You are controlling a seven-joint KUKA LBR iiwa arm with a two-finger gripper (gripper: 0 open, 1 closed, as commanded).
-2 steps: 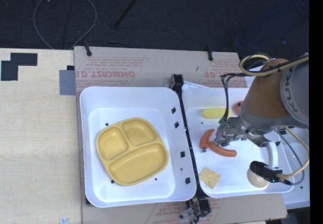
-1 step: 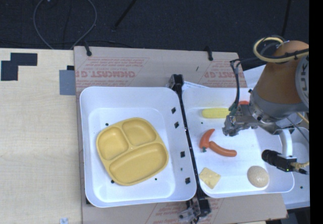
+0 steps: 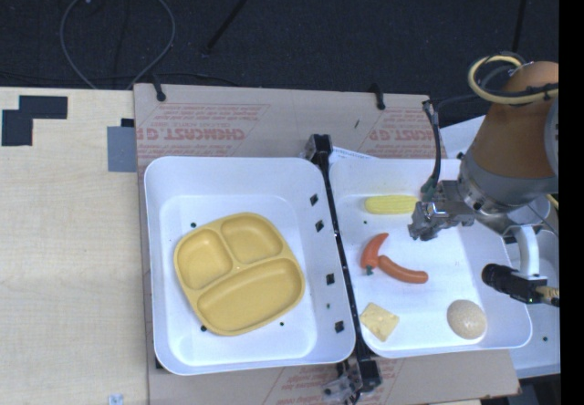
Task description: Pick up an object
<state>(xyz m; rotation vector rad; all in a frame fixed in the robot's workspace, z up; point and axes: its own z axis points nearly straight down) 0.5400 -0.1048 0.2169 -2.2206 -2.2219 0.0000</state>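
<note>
Camera view gives me the gripper [image 3: 427, 221] hanging over the right bin [image 3: 497, 339], between the corn cob [image 3: 390, 204] near the bin's far wall and the red sausage [image 3: 394, 264] lying just below it. Nothing sits between its fingers that I can see, and I cannot tell whether they stand open or closed; the metal blurs into one dark lump.

My worry is that it sits between two targets: descending here, I judge it could land on bare bin floor, or clip the sausage's curved end and roll it aside. The corn would likely roll too if nudged. The yellow cheese wedge [image 3: 379, 321] and the pale egg-like ball [image 3: 466, 318] lie well apart, toward the near wall.

The arm's bulk is cut off at the right. The left bin [image 3: 164, 212] holds a yellow divided plate [image 3: 239, 273].
</note>
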